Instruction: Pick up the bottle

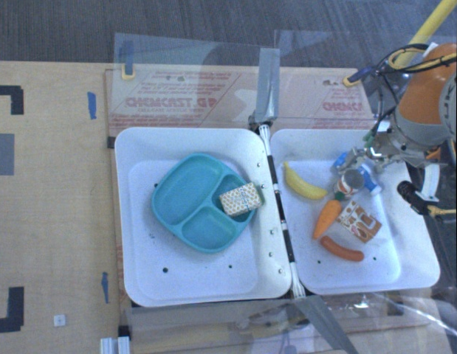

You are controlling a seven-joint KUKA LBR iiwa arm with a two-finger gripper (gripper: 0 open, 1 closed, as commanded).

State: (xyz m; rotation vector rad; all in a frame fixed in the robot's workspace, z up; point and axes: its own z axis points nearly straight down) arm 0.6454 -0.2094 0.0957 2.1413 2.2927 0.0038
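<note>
Right bin (pixel 416 268) holds sausage (pixel 342 250), carrot (pixel 325 218), banana (pixel 303 186), packet (pixel 359 223) and bottle (pixel 353 179), tilted toward upper right under the hand (pixel 363 161), grip unclear; left bin (pixel 139 271) holds plate (pixel 185 198) with sponge (pixel 239 198).

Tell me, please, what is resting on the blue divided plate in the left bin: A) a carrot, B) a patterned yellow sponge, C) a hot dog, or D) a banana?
B: the patterned yellow sponge lies on the right-hand edge of the blue divided plate, while the banana, carrot and hot dog are all in the right bin.
</note>
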